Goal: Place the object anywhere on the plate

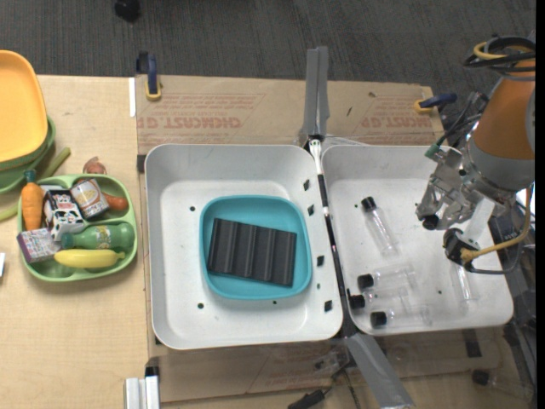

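The gripper (pixel 436 211) (grip state I cannot tell) hovers at the right bin's (pixel 341 254) three o'clock, above vials (pixel 377 224) awaiting the plate (pixel 255 250).

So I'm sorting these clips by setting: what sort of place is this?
Probably a robotics lab or test workcell. A grey and orange arm reaches over two white bins on a cardboard-covered bench, with a teal plate, clear vials, and a tray of toy food as practice items.

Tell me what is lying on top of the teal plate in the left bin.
A dark ribbed block lies flat across the middle of the teal plate. The plate's rim shows all around it; the plate surface under the block is covered.
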Available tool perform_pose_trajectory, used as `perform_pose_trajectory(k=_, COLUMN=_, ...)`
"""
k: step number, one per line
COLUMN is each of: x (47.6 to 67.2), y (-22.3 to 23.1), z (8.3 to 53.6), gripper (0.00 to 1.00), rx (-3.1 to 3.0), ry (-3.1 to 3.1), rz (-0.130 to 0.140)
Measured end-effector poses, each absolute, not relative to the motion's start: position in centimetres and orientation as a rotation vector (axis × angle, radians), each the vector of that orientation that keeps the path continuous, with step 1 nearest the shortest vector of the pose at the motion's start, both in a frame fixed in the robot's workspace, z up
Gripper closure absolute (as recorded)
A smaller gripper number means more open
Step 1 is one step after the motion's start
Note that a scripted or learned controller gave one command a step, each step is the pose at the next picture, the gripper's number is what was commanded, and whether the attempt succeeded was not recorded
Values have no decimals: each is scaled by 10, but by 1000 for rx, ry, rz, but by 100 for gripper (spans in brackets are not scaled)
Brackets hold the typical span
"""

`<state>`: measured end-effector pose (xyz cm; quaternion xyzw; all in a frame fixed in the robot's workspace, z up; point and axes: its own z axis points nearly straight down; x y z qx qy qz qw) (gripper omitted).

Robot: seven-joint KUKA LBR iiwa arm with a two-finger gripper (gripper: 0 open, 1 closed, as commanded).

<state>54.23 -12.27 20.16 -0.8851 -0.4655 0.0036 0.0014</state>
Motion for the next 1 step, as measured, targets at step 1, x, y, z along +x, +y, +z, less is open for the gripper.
perform_pose_trajectory(k=1, x=542, y=-123, z=202, gripper=0, rx=-2778, ry=-1461, rz=11)
